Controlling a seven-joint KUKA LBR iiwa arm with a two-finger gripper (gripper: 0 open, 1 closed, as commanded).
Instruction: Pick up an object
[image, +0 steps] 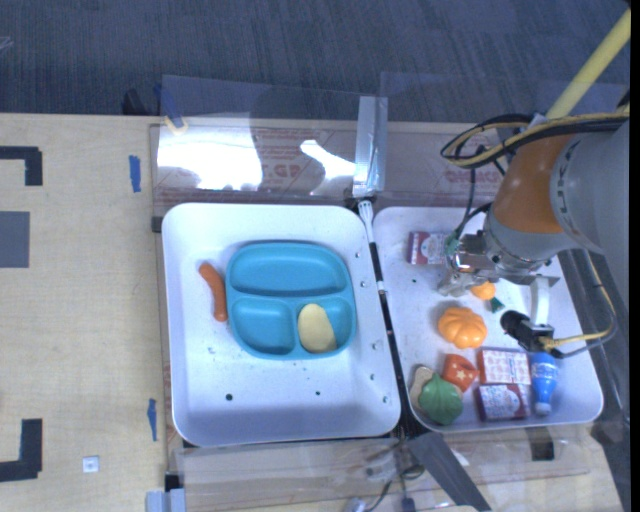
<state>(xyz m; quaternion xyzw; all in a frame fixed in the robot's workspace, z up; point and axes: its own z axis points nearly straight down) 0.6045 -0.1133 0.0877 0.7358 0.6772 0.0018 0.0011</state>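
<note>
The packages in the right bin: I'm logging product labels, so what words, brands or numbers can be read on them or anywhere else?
None can be read.
Red-and-white carton: print blurred.
Two red boxes: patterned print, too small.
Blue bottle: label illegible.
Clear panel behind the left bin: reddish lettering washed out by glare.
</note>
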